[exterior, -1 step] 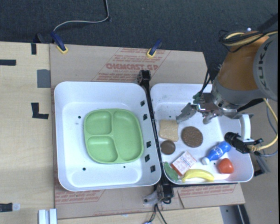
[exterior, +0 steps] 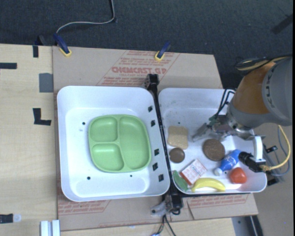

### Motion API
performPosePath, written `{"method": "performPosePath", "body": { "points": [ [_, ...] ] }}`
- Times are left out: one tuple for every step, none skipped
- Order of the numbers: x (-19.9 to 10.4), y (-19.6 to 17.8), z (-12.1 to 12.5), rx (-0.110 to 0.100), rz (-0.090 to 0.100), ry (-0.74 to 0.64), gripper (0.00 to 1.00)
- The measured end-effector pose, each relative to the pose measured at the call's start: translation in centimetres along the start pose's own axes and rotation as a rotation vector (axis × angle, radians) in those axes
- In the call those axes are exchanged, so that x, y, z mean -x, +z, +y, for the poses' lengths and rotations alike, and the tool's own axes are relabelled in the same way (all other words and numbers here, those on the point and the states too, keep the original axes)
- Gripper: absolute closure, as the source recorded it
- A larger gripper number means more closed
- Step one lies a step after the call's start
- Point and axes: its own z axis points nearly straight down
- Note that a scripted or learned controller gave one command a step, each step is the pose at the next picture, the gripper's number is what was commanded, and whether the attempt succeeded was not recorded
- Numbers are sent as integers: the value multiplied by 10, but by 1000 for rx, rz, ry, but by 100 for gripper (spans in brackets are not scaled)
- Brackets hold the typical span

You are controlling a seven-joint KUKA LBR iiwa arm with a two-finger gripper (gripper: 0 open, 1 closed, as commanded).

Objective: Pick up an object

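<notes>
While the gripper (exterior: 210,129) hangs just above the brown disc (exterior: 214,149) in the right bin (exterior: 187,98), fingers spread, nothing held; banana (exterior: 209,184) below.

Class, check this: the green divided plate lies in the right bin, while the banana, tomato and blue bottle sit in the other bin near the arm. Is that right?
Not quite. The camera view shows the green divided plate in the left bin, not the right. The rest holds: the banana, tomato and blue bottle sit in the other bin, near the arm.
</notes>
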Motion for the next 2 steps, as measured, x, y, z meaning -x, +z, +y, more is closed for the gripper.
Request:
{"method": "performPosePath", "body": {
  "points": [
    [8,0,-47,2,0,0,0],
    [49,0,-44,2,4,-2,0]
  ]
}}
